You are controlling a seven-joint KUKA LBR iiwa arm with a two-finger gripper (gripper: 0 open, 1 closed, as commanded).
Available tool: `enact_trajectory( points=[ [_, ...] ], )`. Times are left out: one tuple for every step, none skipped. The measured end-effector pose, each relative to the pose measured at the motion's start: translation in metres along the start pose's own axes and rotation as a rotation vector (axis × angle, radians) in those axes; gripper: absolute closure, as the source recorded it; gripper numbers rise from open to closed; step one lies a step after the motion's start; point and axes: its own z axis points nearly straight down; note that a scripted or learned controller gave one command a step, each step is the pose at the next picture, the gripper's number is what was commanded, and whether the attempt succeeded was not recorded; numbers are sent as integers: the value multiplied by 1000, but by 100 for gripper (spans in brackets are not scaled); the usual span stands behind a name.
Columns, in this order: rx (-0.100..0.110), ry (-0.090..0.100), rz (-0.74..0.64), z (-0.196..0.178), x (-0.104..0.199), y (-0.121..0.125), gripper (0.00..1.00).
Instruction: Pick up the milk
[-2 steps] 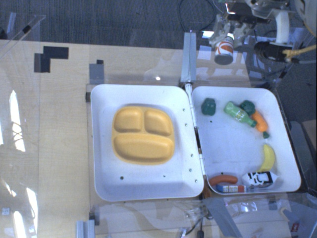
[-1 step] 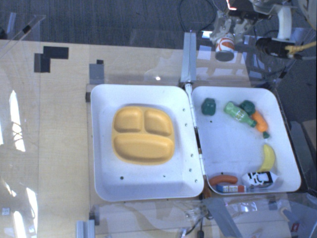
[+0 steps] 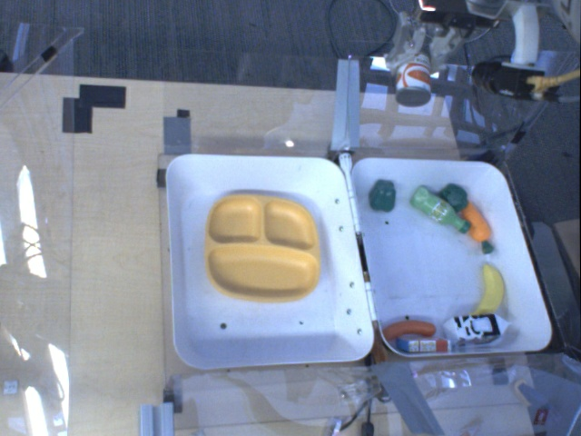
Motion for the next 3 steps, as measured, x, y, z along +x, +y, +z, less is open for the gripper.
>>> enact_trajectory(
  points=[
    [-6, -1, -9, -12, 2, 1, 100],
    [-12, -2, -19, -23, 5, 2, 100],
    [-18, -3, -28, -35, 7, 3, 100]
  ],
)
